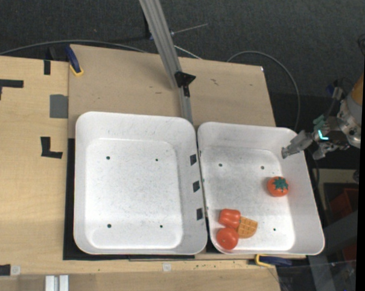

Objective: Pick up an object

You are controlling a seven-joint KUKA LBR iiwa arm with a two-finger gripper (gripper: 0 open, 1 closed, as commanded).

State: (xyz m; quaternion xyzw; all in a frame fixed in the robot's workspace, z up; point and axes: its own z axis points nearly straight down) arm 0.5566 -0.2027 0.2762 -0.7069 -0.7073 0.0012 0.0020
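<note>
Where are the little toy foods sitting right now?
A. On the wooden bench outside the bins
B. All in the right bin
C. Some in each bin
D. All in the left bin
B: the tomato-like toy, the red pieces and the waffle-like piece all lie inside the right bin.

wooden bench (24, 183), dark floor (55, 16)

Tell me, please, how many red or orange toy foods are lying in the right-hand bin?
4: a tomato alone near the right wall; a red piece, a waffle-like orange piece and a red ball clustered at the front left. None looks hidden.
</note>
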